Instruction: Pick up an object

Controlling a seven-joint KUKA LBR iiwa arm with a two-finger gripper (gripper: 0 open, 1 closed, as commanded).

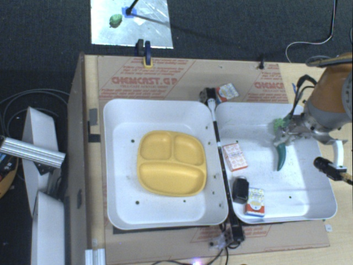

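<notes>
Two white bins (118, 148). One yellow plate (171, 163). Two small cards (235, 156). One black block (240, 190). One teal tool (281, 156).

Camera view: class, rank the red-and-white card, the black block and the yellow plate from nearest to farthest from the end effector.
From the end effector:
1. Red-and-white card, right bin, left side.
2. Black block, right bin, near the front.
3. Yellow plate, left bin.

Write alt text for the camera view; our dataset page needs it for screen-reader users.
A grey and orange robot arm's gripper hangs over the right white bin, which holds a red-and-white card, a black object and a small carton. The left bin holds a yellow divided plate.
</notes>
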